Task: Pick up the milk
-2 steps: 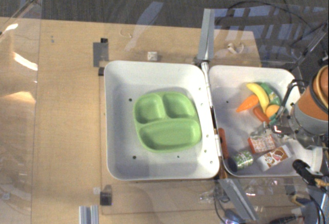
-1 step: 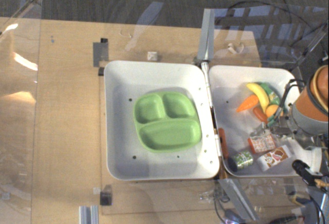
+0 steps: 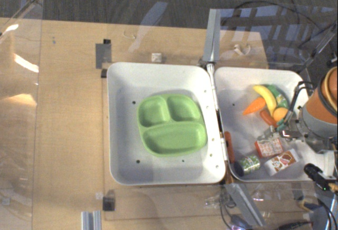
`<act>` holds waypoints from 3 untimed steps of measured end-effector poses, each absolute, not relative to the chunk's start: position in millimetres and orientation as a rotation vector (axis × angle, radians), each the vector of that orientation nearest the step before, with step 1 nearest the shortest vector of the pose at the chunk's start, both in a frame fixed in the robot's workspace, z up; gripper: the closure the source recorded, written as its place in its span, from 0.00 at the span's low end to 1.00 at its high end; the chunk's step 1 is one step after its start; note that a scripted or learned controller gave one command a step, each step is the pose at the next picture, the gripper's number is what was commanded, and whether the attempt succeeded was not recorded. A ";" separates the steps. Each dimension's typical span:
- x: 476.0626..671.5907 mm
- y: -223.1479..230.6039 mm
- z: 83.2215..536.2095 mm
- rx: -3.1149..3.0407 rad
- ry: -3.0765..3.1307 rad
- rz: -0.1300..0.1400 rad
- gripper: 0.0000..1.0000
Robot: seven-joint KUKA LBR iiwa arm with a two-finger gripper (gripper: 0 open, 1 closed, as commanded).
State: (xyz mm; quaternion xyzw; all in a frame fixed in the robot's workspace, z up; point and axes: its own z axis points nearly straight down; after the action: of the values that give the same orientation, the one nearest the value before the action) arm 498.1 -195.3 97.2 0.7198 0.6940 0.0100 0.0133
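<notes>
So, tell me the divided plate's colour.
Light green; the divided plate shows best in the camera view.

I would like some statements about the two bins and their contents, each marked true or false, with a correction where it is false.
1. The green divided plate lies in the left bin. True.
2. The banana lies on the green plate. False: it lies in the right bin, beside the carrot.
3. The plate has three compartments. True.
4. The small can stands in the left bin. False: it is in the right bin, near its front edge.
5. The gripper is over the right bin. True.
6. The arm reaches over the left bin. False: it stays at the right bin.
</notes>
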 end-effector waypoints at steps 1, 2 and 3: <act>502.8 -195.6 111.2 2.226 2.159 0.039 1.00; 502.6 -195.8 111.1 2.227 2.158 0.039 0.00; 497.8 -134.8 97.7 2.177 2.217 0.029 0.00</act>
State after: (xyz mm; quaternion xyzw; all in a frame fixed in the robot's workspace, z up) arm 497.8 -134.8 97.7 0.7004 0.7135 0.0092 0.0170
